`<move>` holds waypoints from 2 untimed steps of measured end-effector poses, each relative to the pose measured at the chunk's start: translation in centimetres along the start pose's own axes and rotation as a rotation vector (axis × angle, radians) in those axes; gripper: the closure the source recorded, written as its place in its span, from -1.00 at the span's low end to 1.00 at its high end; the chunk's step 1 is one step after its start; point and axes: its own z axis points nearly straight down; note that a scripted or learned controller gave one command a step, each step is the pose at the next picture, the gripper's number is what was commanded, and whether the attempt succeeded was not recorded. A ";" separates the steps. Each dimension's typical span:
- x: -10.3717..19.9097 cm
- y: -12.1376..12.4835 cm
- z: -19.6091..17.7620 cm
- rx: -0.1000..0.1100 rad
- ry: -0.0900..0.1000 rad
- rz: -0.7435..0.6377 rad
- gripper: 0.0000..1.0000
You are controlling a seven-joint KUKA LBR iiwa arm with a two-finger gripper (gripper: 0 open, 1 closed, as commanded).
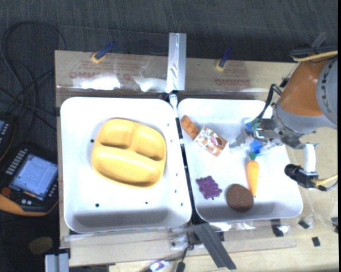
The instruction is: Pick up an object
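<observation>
My gripper (253, 139) hangs over the right side of the right bin (283, 211), just above the top end of an orange carrot (252, 177). A brown round cookie (239, 197) lies by the carrot's lower end, with a purple bunch of grapes (208, 186) to its left. A small printed carton (210, 141) and an orange-brown piece (189, 127) sit near the bin's upper left. Nothing shows in the gripper's grasp.
The left bin (79, 208) holds a large yellow bread-like loaf (129, 151). The grey arm with its orange band (306, 89) comes in from the right over the bin's rim. A handheld controller (22, 180) and cables lie left of the bench.
</observation>
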 end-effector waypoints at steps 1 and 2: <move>-3.4 4.9 6.1 -0.002 0.002 -0.105 -1.00; -3.3 4.9 5.2 -0.002 0.002 -0.106 1.00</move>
